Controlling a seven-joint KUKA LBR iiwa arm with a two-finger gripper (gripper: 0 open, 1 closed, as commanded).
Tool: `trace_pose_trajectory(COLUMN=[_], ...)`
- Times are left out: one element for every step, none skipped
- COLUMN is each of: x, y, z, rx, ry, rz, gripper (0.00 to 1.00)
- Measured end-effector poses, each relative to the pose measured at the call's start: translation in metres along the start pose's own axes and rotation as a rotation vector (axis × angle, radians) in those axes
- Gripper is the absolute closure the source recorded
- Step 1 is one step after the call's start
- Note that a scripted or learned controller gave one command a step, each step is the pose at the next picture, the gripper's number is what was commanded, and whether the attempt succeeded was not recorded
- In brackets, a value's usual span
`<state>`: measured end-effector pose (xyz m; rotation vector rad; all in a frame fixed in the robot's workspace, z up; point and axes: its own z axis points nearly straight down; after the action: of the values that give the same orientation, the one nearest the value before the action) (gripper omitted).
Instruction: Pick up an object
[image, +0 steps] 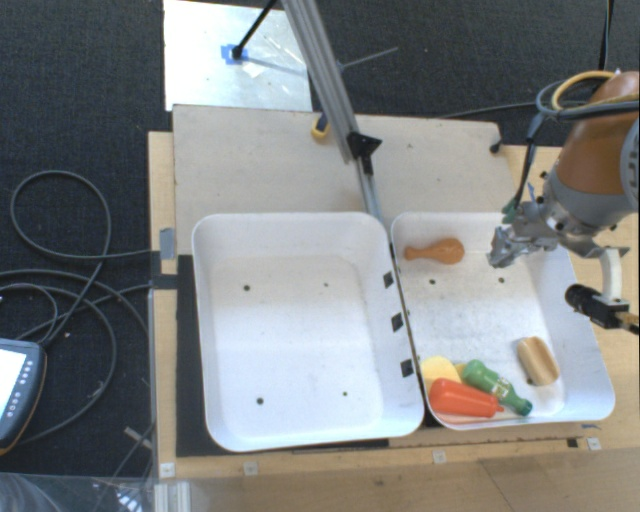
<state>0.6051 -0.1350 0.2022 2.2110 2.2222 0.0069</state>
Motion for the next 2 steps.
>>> trace_pose_trajectory(x=[0.055,0.111], y=[0.0,0.011], z=[-0.016,-0.023], rx=[0.004,0.005], ry=[0.004,0.004], rz=[-0.005,-0.006], gripper=[1.0,1.0])
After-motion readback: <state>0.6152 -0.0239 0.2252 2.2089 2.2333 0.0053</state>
